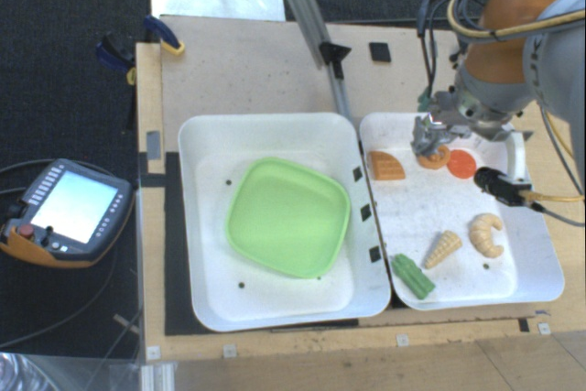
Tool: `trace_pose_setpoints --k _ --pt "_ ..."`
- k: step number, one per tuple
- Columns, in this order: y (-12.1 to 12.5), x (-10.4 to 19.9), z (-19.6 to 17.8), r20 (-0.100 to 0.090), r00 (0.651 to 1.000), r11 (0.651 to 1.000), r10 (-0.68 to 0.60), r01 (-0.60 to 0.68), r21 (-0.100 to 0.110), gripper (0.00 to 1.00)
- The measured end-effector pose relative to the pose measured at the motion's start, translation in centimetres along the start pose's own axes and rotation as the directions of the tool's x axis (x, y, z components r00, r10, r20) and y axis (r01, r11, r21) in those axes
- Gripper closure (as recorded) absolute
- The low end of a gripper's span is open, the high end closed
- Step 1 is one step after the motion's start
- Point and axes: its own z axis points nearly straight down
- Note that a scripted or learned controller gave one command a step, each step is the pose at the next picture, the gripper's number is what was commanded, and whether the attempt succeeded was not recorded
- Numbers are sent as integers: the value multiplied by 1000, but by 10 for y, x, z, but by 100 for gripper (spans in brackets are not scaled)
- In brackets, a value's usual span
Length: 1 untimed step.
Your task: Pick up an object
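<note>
**End effector low over orange piece in right bin**

End effector (pixel 430 145) sits in the far part of the right bin (pixel 540 284), right on top of a small orange round piece (pixel 434 160), which peeks out just below and beside the fingertips. Touching or just above it: can't tell. Whether the fingers are spread or pressed together can't be made out, and nothing is clearly pinched between them.

Relative to the end effector:
- Red-orange disc (pixel 461 164): just beside it to the right, next to the orange round piece.
- Orange bread-slice-shaped piece (pixel 386 166): near, to the left, close to the bin's left wall.
- Croissant-shaped piece (pixel 487 233): below and to the right, apart.
- Ice-cream-cone-shaped piece (pixel 443 248): below, apart.
- Green block (pixel 413 276): well below, slightly left, at the near-left corner of the bin.
- Green plate (pixel 287 216): well to the left and below, lying flat in the left bin (pixel 206 288).

Counts: 2 white bins side by side on the counter (pixel 247 69); 6 small things in the right bin (1 of each listed); 1 plate in the left bin.

Off the counter far left: 1 handheld pendant (pixel 66 212) with a lit screen. Blue clamp (pixel 128 50) at the counter's far-left corner.
</note>
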Motion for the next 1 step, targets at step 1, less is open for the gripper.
trace_pose_setpoints --k 1 --pt "6 64 -5 0 1000 1000 -1 1 -1 100"
